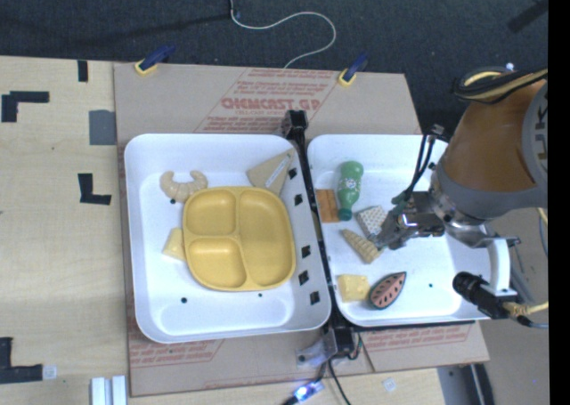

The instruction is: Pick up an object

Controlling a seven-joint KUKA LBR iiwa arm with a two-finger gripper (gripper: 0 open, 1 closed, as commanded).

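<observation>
Beside the gripper lies a tan ridged cone. Reaching from the right, the arm hangs low; finger state unclear.

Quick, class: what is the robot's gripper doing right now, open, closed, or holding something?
Gripper: low in the right bin, beside the cone; whether it is open, closed or holding anything cannot be told.

The claw hangs beside the cone in the right bin.
</observation>
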